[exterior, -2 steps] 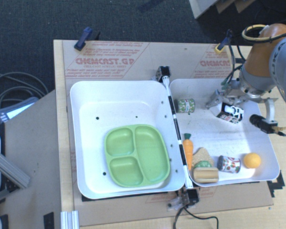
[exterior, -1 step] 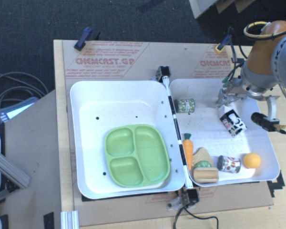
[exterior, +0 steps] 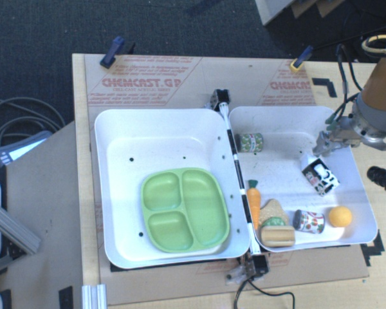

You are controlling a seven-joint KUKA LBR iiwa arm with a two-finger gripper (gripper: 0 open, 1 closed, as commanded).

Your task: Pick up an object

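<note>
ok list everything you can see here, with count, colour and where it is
shallow white plastic bins: 2, white, side by side on the bench
green three-compartment plastic tray: 1, light green, left bin, near side
small green-labelled can: 1, green and white, right bin, far left corner
black and white patterned box: 1, black and white, right bin, middle right
orange toy carrot: 1, orange, right bin, along left wall
toy sandwich: 1, tan and green, right bin, near left corner
small can with red-dotted label: 1, white, red, dark ends, right bin, near side, lying down
orange ball: 1, orange, right bin, near right corner
blue clamps: 2, blue, far edge of the bench board
grey claw: 1, grey, over the right bin's far right, above the patterned box
</note>
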